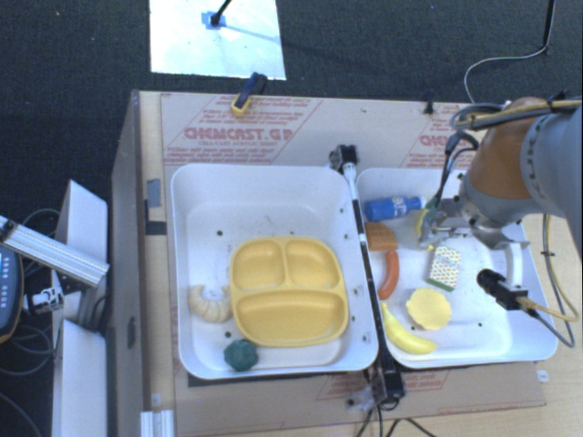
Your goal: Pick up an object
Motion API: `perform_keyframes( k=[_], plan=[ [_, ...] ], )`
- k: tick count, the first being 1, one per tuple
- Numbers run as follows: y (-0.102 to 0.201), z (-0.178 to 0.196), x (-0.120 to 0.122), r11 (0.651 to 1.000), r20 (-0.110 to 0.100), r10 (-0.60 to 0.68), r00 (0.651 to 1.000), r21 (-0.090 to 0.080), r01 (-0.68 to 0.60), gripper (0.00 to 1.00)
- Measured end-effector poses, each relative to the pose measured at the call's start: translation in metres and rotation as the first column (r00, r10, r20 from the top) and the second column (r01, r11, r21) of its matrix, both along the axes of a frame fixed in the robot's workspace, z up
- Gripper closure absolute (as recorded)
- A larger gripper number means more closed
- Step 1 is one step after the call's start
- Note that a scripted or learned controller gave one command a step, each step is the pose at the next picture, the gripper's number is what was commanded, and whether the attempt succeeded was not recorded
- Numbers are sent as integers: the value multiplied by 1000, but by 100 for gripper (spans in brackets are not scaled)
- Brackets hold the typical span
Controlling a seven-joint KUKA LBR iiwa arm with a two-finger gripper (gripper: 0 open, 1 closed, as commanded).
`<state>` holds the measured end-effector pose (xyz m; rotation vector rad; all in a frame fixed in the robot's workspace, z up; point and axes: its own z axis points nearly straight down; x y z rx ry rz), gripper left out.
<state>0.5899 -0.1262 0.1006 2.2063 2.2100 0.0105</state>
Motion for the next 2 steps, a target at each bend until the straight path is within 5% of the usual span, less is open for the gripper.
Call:
perform_keyframes(
  k=[1,2],
  plan=[
    [0,0,0,1000,0,0,1000,0,0,0],
    [0,11,1,1000,2,1,1000,0,-1,100]
  ],
)
